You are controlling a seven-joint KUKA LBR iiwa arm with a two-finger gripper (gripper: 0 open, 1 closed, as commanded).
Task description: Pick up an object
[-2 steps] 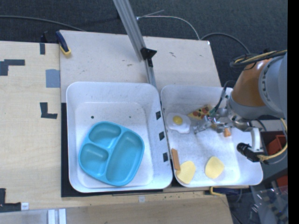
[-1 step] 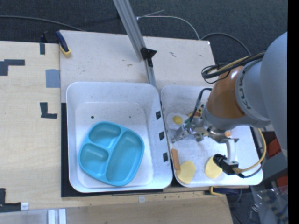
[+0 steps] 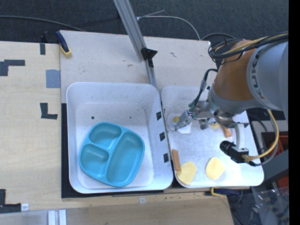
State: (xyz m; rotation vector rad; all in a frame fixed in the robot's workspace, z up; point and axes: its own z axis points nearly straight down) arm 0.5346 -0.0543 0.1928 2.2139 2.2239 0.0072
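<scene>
Two white bins sit on the bench; the gripper (image 3: 183, 122) hangs near the right bin's (image 3: 243, 179) left wall, grip state unclear.

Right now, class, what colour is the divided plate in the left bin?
Light blue. The divided plate shows best in the camera view, lying in the left bin.

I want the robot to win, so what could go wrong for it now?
The claw is low beside the wall between the bins, over a small pale thing, so it might bump that wall or just push the thing away. The two yellow pieces and the orange stick lie far off near the front edge, so this try cannot reach them.
</scene>
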